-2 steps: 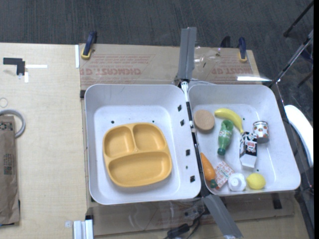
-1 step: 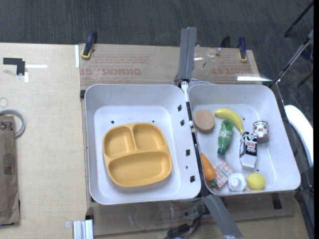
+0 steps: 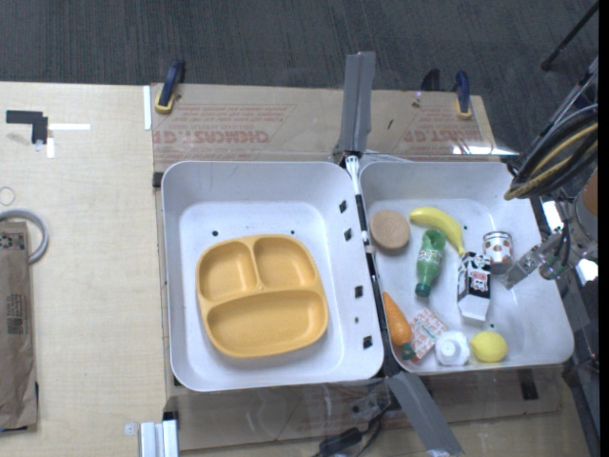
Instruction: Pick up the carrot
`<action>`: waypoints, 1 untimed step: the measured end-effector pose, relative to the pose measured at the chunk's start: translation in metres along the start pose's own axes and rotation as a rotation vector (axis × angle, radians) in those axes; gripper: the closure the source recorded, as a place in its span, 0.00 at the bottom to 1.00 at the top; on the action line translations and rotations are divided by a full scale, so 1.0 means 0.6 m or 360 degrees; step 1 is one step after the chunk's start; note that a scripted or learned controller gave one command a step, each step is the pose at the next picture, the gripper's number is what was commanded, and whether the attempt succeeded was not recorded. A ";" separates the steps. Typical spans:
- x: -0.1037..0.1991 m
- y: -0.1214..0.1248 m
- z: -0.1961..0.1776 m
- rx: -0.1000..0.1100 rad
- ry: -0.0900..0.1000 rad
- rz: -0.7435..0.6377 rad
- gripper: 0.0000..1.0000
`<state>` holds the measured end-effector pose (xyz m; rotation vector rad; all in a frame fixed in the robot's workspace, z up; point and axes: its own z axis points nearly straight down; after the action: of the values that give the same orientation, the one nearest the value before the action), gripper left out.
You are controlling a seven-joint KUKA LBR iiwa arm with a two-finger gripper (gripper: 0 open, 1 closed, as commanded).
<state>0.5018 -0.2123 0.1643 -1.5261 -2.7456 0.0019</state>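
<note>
A: Where is the small orange plastic carrot (image 3: 396, 318)?

B: In the right shallow white bin (image 3: 542, 348), low against its left wall, lying tilted with its green end toward the near rim. A red-and-white snack packet (image 3: 427, 329) lies just beside it on the right.

A: And the robot's metal two-finger hand (image 3: 530, 264)?

B: At the right edge of that bin, well apart from the carrot. I cannot tell how far it is open, and nothing shows in its grip.

A: What else is in there?

B: A yellow plastic banana (image 3: 440, 226), a green plastic bottle (image 3: 428, 263), a round brown cookie-like disc (image 3: 389, 229), a small black-and-white carton (image 3: 475, 285) and a yellow lemon (image 3: 489, 347). The left white bin (image 3: 181, 255) holds a yellow three-compartment plastic plate (image 3: 262, 295)
</note>
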 end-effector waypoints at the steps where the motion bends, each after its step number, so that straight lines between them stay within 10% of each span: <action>1: 0.083 0.006 -0.159 -0.0002 -0.0002 -0.0049 1.00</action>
<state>0.4785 -0.1680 0.2597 -1.4843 -2.7702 0.0017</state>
